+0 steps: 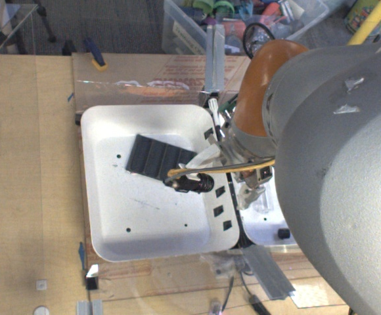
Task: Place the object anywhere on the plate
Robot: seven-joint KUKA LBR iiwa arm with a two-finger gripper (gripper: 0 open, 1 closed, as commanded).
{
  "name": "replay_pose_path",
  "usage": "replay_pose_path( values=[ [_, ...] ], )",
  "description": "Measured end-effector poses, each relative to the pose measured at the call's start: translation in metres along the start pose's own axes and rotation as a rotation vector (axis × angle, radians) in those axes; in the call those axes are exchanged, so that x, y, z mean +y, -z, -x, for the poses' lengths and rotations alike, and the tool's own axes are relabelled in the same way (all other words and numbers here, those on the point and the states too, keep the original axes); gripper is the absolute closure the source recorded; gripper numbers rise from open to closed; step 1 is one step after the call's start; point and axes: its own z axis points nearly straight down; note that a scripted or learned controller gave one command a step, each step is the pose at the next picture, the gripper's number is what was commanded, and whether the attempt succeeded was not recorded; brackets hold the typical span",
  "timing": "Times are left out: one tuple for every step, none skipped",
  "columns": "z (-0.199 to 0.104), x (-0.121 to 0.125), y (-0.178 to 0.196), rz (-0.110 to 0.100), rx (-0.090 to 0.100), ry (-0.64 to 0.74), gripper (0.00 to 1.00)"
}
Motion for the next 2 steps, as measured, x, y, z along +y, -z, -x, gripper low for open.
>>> replay_pose_path(
  values=[
    [-0.0004,0.0000,0.0090,-0.002,-0.001,0.001,1.00],
    [-0.0003,0.0001,0.0090,-0.002,-0.001,0.001,0.00]
  ],
)
